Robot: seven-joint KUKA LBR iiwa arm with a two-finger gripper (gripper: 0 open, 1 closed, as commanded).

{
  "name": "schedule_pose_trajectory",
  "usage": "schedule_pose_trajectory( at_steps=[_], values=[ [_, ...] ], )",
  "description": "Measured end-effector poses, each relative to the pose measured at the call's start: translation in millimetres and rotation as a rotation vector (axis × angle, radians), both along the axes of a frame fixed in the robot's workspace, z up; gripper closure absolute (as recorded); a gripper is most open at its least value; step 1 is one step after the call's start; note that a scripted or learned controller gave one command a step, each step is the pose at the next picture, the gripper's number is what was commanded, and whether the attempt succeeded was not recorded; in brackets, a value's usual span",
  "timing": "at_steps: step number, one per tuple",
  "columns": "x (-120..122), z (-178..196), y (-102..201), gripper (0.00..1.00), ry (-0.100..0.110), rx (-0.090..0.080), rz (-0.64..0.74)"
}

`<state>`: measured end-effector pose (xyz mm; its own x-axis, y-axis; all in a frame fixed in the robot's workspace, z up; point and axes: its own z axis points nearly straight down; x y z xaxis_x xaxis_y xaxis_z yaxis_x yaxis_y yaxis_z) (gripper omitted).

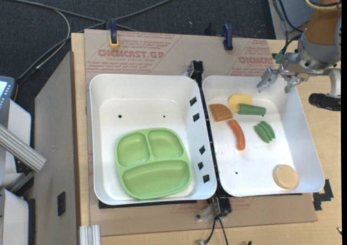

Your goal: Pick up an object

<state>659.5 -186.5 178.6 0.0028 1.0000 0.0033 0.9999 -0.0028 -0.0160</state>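
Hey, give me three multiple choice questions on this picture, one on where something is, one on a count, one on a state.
1. Where does the green divided plate lie?
A left bin
B right bin
C on the cardboard

2. How many compartments has it?
A two
B three
C five

3. How is the gripper placed?
A above the right bin's far edge, holding nothing
B gripping the orange sausage
C resting on the plate

Answers: 1 A, it sits in the left bin. 2 B, two small above one long. 3 A, nothing sits between its fingers.
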Motion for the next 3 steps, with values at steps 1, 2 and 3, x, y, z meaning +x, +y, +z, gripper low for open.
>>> schedule_pose_trajectory(
  at_steps=[1, 2, 3],
  values=[
    [3, 11, 1, 0.0, -0.016, -0.003, 0.003],
    [6, -38, -9, 0.0, -0.013, -0.003, 0.003],
    [6, -88, -8, 0.0, -0.013, -0.003, 0.004]
  ],
)
